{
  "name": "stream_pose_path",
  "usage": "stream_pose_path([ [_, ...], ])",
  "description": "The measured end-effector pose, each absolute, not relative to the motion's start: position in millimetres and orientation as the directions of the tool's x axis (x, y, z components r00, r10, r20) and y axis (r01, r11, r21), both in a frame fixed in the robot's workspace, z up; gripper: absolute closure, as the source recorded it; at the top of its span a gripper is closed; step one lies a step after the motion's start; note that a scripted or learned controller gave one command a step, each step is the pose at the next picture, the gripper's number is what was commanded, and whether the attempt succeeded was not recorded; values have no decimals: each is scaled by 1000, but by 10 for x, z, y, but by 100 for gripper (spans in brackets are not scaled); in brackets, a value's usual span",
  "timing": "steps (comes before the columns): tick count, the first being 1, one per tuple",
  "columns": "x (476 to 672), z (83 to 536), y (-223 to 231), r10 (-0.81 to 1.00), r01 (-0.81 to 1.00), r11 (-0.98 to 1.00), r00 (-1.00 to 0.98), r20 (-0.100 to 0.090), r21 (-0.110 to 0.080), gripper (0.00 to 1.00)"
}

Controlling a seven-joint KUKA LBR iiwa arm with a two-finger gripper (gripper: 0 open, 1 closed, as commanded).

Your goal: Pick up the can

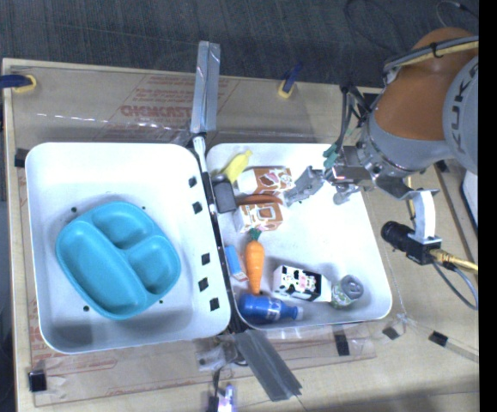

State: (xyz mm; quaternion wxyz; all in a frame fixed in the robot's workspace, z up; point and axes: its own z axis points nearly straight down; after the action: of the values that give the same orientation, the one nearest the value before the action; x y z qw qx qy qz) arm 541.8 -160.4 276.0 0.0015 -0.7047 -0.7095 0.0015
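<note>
Blue bottle (269,308) lies nearest, the can (348,291) stands in the right bin's (364,221) corner, so we should lower the gripper (324,188), fingers (302,189) spread and empty, straight over it.

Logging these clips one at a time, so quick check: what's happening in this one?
A grey and orange arm reaches in from the right, its hand hovering over the upper part of the right bin with nothing visibly held. The can sits untouched near that bin's lower right corner, beside a cow-print box, a blue bottle and a toy carrot. The left bin holds a teal divided plate.
</note>
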Motion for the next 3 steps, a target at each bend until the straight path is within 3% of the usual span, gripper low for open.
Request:
stream_pose_path([
  [1, 5858, 1755, -1500, 994, 994, -113, 113, -1, -6, 0],
  [2, 5819, 1128, -1630, 990, 990, -138, 138, 3, 17, 0],
  [3, 6549, 920, -1649, 971, 971, -240, 240, -3, -10, 0],
])
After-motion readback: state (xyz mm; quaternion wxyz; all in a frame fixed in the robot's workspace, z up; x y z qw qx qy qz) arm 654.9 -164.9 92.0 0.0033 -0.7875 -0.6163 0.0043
